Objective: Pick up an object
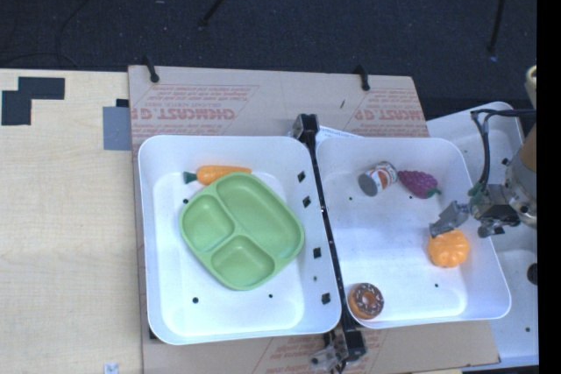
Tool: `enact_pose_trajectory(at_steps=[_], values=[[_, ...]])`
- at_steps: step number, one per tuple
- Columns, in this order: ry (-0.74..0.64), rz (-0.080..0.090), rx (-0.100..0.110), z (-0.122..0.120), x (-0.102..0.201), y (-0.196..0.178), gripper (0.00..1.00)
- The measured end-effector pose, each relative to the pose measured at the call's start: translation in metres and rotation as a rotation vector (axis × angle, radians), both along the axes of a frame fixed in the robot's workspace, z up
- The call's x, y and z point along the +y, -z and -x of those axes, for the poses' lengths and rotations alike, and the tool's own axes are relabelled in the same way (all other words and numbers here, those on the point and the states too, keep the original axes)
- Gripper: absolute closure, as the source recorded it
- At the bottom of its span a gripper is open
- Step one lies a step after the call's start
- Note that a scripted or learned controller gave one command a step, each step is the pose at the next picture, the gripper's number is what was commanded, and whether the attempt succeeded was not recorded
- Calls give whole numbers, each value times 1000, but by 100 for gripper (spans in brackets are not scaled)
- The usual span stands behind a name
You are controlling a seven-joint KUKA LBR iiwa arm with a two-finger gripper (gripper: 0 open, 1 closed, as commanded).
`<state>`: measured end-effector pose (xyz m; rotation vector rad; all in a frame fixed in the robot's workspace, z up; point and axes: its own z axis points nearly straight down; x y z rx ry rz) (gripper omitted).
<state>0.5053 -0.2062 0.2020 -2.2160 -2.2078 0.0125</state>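
We see the desk (61, 232) carrying two white bins (166, 188) side by side on one cardboard sheet (263, 101), whose red print reads mirrored and we cannot make it out. The left bin holds one green divided plate (241, 229) and one carrot (221, 173) touching its upper rim. The right bin holds one orange pumpkin (448, 249), one purple grape bunch (420, 182), one small can (378, 179) and one doughnut (365, 300) in the lower corner. The claw (465, 219) sits at the right bin's edge, just above the pumpkin; we cannot tell its opening.
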Motion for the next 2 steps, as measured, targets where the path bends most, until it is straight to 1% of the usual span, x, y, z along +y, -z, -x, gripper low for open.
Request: enact_pose_trajectory(at_steps=[1,2], values=[[-4,4,-14,-3,0,-7,0],[-4,1,-8,7,2,42,0]])
